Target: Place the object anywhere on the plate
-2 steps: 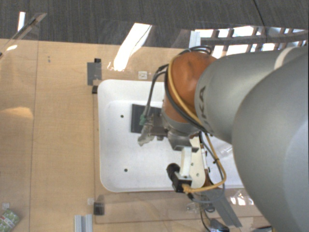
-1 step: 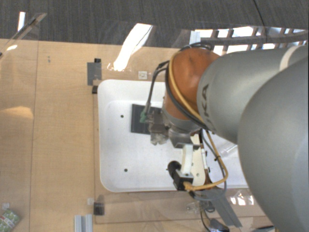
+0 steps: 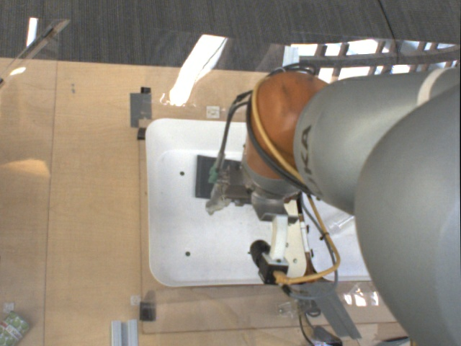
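I've got the big grey arm (image 3: 389, 186) over a pale wood table (image 3: 79, 215), with dark ribbed flooring (image 3: 144, 13) beyond. Below it is a white bin (image 3: 180, 258). The gripper (image 3: 220, 193) hangs by a dark square plate (image 3: 204, 175); how its grip stands, I cannot tell.

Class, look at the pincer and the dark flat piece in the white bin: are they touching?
Cannot tell. In the camera view the pincer overlaps the edge of the dark flat piece in the white bin, but the steep angle hides any contact or gap.
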`<state>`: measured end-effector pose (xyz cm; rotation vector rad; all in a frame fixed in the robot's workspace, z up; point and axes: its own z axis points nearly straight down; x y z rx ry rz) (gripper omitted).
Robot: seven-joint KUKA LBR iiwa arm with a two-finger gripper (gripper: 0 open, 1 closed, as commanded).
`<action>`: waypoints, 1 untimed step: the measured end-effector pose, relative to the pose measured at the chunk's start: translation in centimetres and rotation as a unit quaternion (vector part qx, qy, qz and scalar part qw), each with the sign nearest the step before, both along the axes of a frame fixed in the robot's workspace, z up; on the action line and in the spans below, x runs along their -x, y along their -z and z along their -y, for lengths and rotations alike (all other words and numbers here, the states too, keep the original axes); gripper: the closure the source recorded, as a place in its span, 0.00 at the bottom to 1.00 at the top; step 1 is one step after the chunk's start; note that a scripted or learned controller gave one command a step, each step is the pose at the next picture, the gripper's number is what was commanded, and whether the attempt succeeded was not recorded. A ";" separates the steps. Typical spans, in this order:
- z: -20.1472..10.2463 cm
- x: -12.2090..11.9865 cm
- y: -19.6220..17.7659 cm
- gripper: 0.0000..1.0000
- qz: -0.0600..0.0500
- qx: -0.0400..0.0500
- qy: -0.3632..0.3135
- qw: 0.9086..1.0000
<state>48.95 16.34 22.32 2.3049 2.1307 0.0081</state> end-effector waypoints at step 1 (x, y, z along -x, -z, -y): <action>-0.1 -0.1 -1.0 1.00 0.001 0.000 -0.004 1.000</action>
